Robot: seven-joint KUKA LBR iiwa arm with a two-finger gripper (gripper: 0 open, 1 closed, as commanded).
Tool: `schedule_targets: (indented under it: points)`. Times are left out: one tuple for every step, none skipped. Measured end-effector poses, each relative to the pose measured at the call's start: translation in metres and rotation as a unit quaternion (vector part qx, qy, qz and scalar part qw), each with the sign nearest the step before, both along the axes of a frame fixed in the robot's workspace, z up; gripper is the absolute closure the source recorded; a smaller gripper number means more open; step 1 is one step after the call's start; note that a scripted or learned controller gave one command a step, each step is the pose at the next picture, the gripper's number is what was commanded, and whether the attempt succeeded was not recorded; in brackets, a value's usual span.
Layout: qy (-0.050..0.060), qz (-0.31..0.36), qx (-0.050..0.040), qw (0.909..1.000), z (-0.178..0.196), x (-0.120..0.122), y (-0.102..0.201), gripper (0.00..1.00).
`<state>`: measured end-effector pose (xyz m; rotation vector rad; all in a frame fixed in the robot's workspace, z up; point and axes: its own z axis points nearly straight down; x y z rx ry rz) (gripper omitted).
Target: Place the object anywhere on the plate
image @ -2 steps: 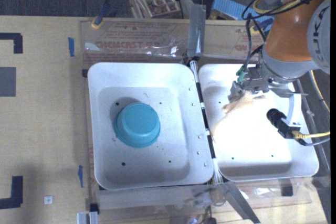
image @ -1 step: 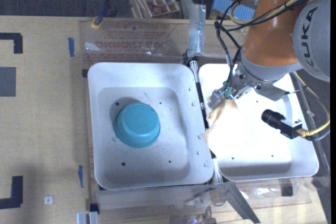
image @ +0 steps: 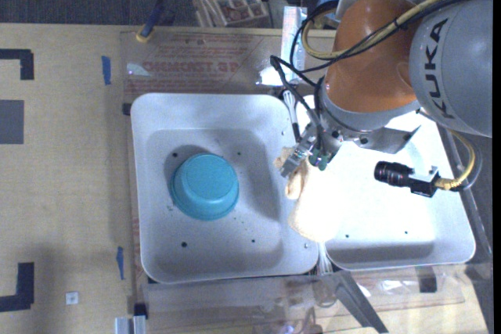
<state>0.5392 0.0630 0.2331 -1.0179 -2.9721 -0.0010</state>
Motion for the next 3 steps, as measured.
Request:
schedule_targets:
  points:
    - [0.000,0.197,0.0002,0.9803,-0.002,-0.023,0.046,1.00]
    - [-0.002,0.323,0.0002,0.9463,-0.008,-0.020,0.066,1.00]
    - [-0.002,0.323,0.0002,0.9463,-0.007,-0.020,0.066,0.00]
